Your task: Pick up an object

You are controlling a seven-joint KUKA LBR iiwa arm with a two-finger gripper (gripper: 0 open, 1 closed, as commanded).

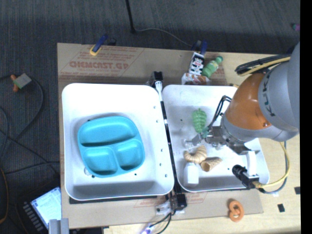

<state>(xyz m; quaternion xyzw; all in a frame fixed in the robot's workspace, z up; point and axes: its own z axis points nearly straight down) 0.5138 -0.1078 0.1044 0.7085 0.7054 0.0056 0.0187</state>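
Note:
The right bin (178, 101) holds several small things. A green leafy toy (199, 119) lies near its middle. A tan croissant-shaped toy (196, 155) sits below it, with a tan cone (210, 164) to its right and a small white block (191, 174) at the front. My gripper (197, 140) reaches in from the right and hangs low between the green toy and the croissant, just above the croissant. Nothing can be seen held in it.
The left bin (73, 101) holds a blue three-compartment tray (111, 145). Behind the right bin stand a green bottle (212, 66) and a small carton (195, 68). An orange ring toy (236, 210) lies on the bench in front. The bulky arm (258, 106) covers the right bin's right side.

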